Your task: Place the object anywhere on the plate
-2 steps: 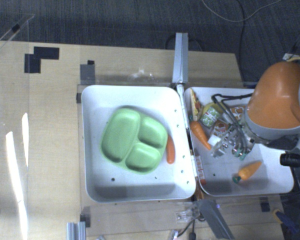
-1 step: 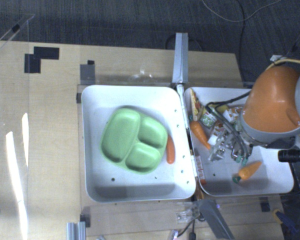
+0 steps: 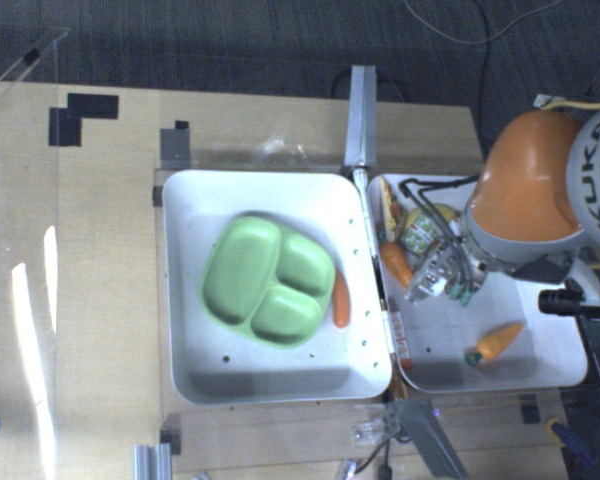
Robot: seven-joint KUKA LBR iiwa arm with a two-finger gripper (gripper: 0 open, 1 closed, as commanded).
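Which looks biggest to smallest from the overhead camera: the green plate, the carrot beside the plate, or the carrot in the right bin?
1. Green plate, clearly largest.
2-3. Carrot beside the plate and carrot in the right bin: too alike to rank.

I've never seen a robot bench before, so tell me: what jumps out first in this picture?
The bright green plate, split into three compartments, sits in the middle of the left white bin, with an orange carrot lying beside its right edge. At the right, the arm's big orange band looms over the right bin, its hand low among the clutter there, and another carrot lies near the front.
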